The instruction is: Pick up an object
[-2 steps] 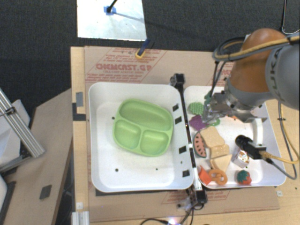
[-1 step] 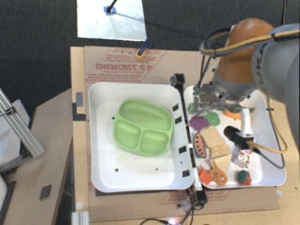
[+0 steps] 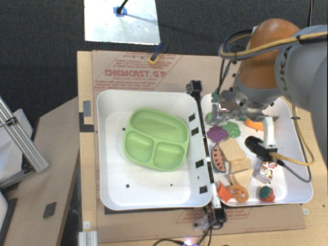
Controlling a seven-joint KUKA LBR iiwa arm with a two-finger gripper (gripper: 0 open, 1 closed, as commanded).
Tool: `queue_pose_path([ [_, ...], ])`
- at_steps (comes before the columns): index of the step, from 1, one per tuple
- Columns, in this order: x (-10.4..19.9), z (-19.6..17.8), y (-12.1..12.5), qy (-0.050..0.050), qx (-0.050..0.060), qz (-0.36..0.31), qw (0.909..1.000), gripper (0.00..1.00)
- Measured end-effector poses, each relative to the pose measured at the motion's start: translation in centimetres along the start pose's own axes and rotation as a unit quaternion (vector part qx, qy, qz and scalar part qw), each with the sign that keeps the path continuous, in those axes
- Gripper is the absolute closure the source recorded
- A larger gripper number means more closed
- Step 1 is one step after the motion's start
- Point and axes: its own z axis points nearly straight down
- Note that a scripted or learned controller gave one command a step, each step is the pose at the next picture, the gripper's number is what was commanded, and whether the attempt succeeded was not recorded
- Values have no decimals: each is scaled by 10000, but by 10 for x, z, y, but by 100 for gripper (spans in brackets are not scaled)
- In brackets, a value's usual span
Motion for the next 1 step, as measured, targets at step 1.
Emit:
queue_pose_path([
  [1,6,4,4,-1,2,0,10000,100],
])
